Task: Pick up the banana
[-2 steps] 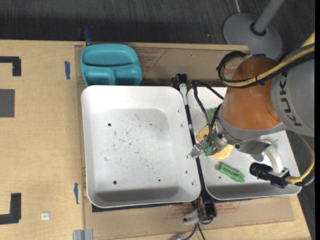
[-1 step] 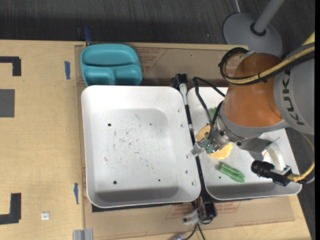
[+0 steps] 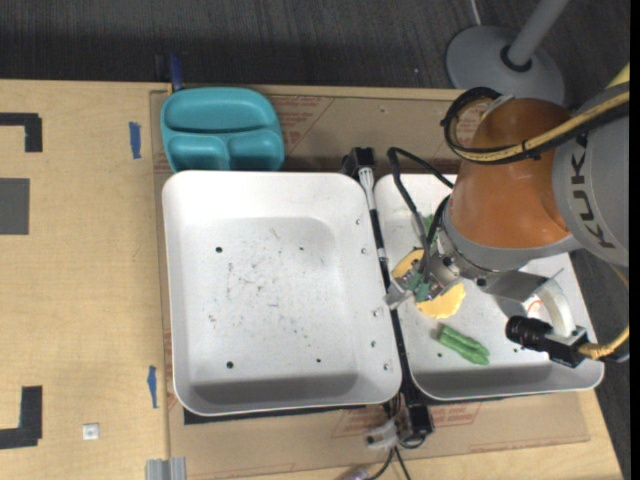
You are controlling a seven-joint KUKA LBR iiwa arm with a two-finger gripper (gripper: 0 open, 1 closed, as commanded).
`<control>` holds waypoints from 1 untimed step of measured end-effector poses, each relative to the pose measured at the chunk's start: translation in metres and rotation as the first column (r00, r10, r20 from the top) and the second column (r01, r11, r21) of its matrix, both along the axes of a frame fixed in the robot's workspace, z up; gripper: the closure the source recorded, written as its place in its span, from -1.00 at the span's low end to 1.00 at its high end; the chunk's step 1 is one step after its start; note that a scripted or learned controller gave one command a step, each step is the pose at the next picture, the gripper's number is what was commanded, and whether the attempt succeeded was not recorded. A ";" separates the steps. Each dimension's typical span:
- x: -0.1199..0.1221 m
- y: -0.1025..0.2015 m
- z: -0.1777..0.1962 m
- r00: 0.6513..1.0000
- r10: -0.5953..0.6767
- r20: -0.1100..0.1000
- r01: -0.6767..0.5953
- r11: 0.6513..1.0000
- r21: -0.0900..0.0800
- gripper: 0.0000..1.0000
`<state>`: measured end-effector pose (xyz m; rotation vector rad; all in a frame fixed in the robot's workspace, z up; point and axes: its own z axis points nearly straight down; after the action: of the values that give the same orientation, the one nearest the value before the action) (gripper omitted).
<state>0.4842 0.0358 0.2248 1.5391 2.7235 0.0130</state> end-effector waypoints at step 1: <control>0.001 0.000 0.010 1.000 0.000 0.004 0.000 1.000 0.000 1.00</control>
<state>0.4854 0.0361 0.2350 1.5369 2.7212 0.0161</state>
